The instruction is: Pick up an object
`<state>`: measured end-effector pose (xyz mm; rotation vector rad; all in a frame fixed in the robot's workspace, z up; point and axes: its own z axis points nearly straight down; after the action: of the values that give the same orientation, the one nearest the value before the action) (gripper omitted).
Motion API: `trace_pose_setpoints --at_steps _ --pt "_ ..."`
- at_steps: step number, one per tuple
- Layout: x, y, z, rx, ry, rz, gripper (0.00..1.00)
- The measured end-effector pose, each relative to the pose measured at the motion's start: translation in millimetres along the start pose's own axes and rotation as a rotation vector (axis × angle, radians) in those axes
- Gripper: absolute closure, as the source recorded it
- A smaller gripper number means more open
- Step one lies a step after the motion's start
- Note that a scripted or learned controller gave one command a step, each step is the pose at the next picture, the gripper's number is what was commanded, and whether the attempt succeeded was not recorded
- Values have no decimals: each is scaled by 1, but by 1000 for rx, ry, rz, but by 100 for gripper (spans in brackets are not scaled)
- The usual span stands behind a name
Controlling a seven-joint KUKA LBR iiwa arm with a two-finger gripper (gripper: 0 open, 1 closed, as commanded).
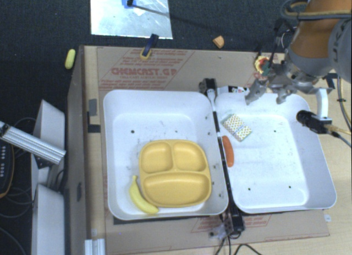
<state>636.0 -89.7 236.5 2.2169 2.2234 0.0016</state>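
Your pincer (268,95) hangs over the right bin's (286,193) far edge, fingers apparently apart, empty; patterned packet (237,127) nearby.

Dark carpet floor (44,17); shiny metal sheet (131,5) on it; cardboard-topped bench (165,66).

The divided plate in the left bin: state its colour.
Yellow; the divided plate shows it plainly in the camera view.
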Motion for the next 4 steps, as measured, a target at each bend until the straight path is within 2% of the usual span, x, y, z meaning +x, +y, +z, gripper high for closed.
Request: trace_pose_setpoints --at_steps 1,2,3,4 --pt "-21 -16 111 4 1 2 0" --pt "-8 -17 147 -6 0 0 0" --pt "-62 17 146 -9 1 0 0" --pt "-61 19 134 -11 1 -2 100"
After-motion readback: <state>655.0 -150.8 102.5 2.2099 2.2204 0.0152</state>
